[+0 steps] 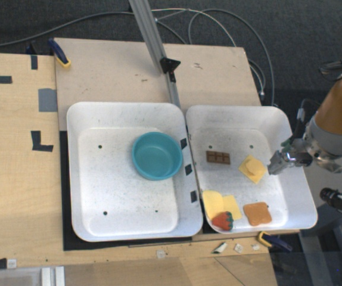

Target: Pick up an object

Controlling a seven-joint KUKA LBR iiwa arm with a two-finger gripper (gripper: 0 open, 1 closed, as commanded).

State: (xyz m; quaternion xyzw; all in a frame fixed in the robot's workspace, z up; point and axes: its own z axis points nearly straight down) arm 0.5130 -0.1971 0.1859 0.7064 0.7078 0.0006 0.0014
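Observation:
The right bin (278, 121) holds a brown chocolate bar (218, 157), a pale yellow cheese wedge (253, 170), a flat yellow piece (220, 204), a red strawberry (223, 221) and an orange-brown toast slice (257, 214). In the left bin (87, 118) sits a teal bowl (156, 155). My gripper (278, 162) hangs over the right side of the right bin, just right of the cheese wedge. I see nothing between its fingers.
A grey metal pole (150, 28) slants over the bench behind the bins. Cables (218, 19) loop at the back. A blue-and-yellow clamp (59, 52) lies at the bench's back left, and another (272, 241) at the front right.

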